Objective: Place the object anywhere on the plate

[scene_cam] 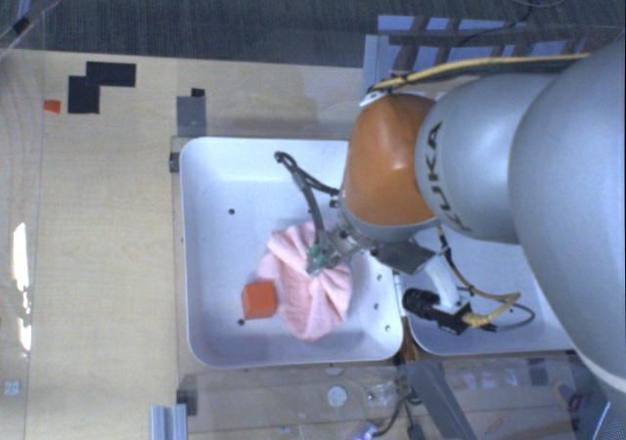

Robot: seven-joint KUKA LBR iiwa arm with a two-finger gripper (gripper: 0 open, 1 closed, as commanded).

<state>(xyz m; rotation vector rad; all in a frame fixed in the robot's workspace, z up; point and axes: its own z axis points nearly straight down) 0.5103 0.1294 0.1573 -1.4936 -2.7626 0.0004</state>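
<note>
Orange block (259, 300) lies in the left bin (210, 233), touching the left edge of the pink plate (308, 282).
It looks small, stiff and light; I would grasp its 2 flat sides. The gripper (321, 254) hovers over the plate's middle; its opening I cannot tell.

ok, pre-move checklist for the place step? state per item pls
1. Orange block located: ok, in the left bin, beside the pink plate's left edge.
2. Block already on plate: not ok, it appears to sit on the bin floor.
3. End effector position: not ok, over the plate, not the block.
4. Block in grasp: not ok, it lies apart from the end effector.
5. Finger state: cannot tell.
</note>
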